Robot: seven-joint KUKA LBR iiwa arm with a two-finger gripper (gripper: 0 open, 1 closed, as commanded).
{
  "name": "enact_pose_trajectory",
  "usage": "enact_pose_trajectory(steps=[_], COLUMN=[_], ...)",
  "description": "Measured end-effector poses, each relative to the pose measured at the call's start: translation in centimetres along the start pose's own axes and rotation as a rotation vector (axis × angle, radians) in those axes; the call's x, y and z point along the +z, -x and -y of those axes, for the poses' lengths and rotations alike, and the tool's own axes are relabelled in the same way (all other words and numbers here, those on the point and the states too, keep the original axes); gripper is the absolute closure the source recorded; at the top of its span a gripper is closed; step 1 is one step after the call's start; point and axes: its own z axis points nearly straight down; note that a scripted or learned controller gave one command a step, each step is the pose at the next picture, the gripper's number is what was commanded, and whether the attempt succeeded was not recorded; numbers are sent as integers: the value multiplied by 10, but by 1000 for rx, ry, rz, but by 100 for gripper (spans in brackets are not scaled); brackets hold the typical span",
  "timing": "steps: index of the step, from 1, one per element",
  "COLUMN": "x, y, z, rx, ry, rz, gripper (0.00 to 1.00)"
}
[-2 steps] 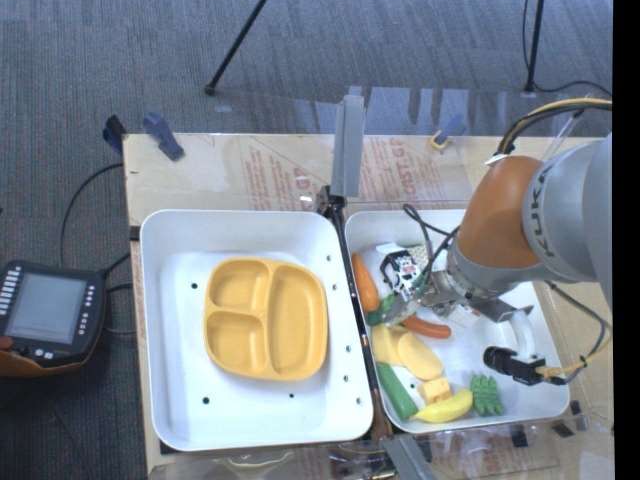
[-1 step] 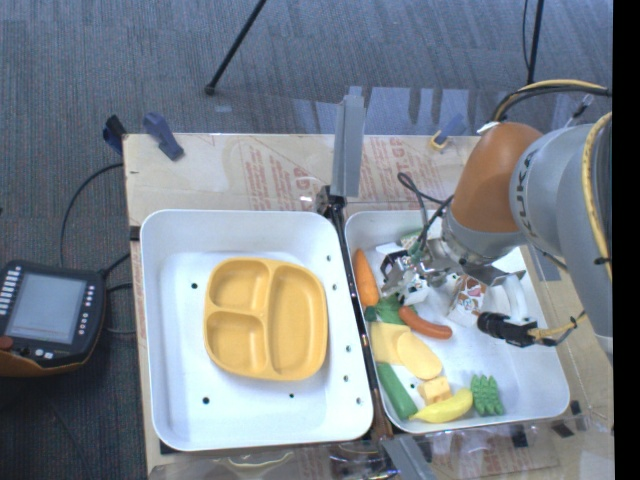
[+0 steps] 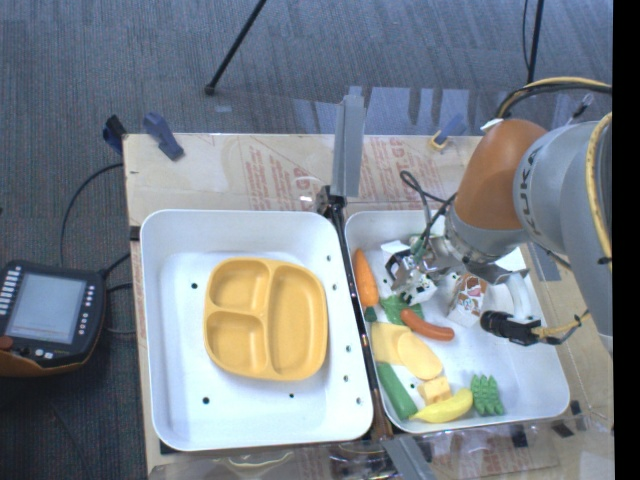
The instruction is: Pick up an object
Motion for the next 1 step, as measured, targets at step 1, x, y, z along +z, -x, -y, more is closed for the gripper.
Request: enact_pose_trajectory(steps=[1], x=[-97], y=[-36], z=[-38], rx=[89], ry=[15], rz=[6], gripper=[100])
